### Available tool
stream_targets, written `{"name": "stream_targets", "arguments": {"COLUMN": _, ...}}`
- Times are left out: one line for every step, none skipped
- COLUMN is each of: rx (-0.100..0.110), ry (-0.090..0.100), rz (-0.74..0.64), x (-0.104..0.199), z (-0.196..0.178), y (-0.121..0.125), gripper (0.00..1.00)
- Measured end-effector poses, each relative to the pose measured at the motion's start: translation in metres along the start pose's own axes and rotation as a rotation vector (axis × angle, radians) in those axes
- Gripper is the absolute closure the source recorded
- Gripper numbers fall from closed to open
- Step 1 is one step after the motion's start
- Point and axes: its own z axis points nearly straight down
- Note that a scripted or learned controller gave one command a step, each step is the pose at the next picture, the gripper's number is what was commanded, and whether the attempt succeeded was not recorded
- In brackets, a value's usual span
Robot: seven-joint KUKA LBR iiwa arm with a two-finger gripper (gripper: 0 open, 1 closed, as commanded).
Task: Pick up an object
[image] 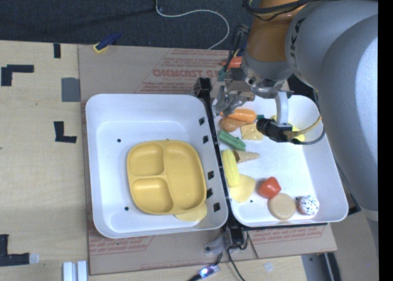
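- The gripper (232,103) hangs at the right bin's (319,209) far left corner, just above an orange carrot (239,115); whether it is spread or pinching cannot be told.
- A yellow divided plate (166,177) lies in the left bin (107,126).

Orange carrot (241,115) lies near right bin's (319,212) top.

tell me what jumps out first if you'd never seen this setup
The big grey arm with its orange band fills the upper right, its gripper down at the far end of the right bin, right over a carrot. In the left bin lies a yellow divided plate. The right bin is crowded with toy food: corn, a tomato, a tan disc.
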Motion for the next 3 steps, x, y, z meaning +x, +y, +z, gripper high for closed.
{"name": "stream_targets", "arguments": {"rx": 0.0, "ry": -0.001, "rz": 0.003, "x": 0.012, "z": 0.005, "y": 0.003, "gripper": 1.0}}
{"name": "stream_targets", "arguments": {"rx": -0.001, "ry": 0.0, "rz": 0.003, "x": 0.015, "z": -0.016, "y": 0.001, "gripper": 1.0}}
{"name": "stream_targets", "arguments": {"rx": 0.002, "ry": -0.002, "rz": 0.004, "x": 0.016, "z": 0.005, "y": -0.001, "gripper": 1.0}}
